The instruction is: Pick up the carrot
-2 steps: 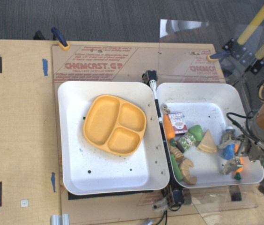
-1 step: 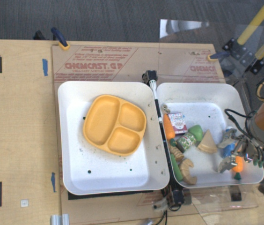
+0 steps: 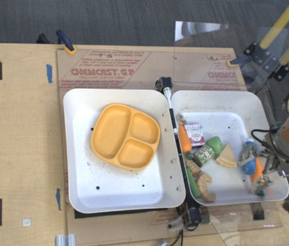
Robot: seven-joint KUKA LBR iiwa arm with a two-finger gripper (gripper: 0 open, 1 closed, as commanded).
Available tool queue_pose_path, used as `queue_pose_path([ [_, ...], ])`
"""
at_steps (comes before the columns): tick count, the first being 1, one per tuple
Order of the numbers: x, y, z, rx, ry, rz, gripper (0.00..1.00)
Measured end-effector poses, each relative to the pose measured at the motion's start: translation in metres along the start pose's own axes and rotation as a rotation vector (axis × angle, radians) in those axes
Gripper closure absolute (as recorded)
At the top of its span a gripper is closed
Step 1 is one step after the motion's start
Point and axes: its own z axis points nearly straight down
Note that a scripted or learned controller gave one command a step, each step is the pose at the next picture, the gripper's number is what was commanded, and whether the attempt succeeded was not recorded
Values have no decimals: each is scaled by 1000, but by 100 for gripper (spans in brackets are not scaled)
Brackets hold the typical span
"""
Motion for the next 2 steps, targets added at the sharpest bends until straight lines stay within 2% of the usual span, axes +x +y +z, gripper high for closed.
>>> queue_pose_path([
  [1,-7,1,1,-4,7,250,0],
  [2,-14,1,-13,1,-13,248,100],
])
